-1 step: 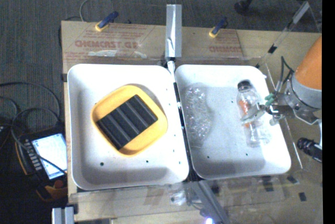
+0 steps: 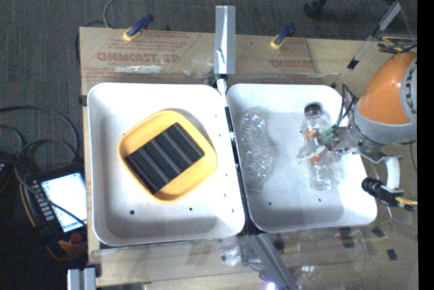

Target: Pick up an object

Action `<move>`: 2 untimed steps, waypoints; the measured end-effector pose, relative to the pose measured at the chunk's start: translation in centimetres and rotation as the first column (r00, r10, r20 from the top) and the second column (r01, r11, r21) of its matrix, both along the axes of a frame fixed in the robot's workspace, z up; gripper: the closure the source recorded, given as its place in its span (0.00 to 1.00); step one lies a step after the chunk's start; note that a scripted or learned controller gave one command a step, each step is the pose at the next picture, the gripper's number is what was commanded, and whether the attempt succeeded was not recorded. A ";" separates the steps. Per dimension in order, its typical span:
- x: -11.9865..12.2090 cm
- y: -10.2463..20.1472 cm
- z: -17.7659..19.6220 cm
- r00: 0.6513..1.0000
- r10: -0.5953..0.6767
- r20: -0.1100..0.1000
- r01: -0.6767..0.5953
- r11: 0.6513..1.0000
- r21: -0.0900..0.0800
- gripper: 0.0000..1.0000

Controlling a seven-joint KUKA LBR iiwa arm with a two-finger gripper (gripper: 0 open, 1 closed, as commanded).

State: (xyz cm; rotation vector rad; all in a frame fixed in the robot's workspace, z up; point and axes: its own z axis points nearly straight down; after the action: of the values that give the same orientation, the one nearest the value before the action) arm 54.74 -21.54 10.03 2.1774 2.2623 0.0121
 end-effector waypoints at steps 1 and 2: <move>3.0 -0.4 -0.4 0.997 0.076 -0.027 -0.075 0.997 0.016 0.00; 2.9 -0.3 0.5 0.997 0.075 -0.031 -0.075 0.997 0.018 1.00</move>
State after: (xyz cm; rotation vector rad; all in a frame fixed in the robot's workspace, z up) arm 57.60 -21.87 10.52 2.1145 2.3681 -0.0023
